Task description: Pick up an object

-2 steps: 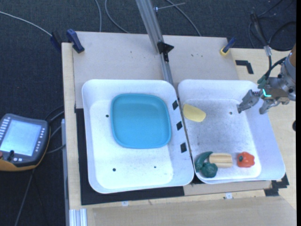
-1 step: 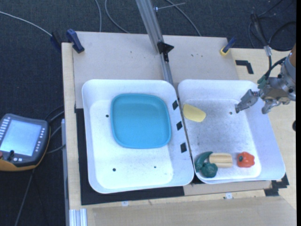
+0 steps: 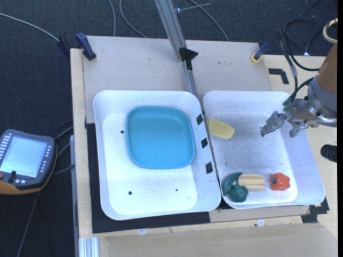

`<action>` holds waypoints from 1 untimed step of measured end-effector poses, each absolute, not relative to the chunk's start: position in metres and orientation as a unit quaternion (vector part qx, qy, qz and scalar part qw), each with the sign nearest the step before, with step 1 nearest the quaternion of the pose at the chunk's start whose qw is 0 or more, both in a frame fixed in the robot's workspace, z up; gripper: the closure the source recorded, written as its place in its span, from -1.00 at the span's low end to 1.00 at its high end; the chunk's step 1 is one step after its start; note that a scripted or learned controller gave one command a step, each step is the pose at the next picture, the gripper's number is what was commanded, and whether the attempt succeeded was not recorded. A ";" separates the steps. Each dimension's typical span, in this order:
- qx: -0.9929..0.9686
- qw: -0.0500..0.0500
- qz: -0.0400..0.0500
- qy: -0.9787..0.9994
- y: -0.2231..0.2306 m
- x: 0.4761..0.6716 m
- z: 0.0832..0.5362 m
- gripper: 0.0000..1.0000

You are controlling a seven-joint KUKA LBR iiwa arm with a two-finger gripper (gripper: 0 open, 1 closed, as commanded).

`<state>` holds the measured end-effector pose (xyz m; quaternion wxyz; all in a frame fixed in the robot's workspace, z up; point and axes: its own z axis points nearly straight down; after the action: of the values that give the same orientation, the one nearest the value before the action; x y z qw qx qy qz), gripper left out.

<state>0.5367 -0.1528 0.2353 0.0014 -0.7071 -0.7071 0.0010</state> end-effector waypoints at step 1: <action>-0.707 0.002 0.001 -0.707 -0.142 0.535 0.182 -1.00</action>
<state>0.5350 -0.1423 0.1816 0.0020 -0.7068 -0.7074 0.0011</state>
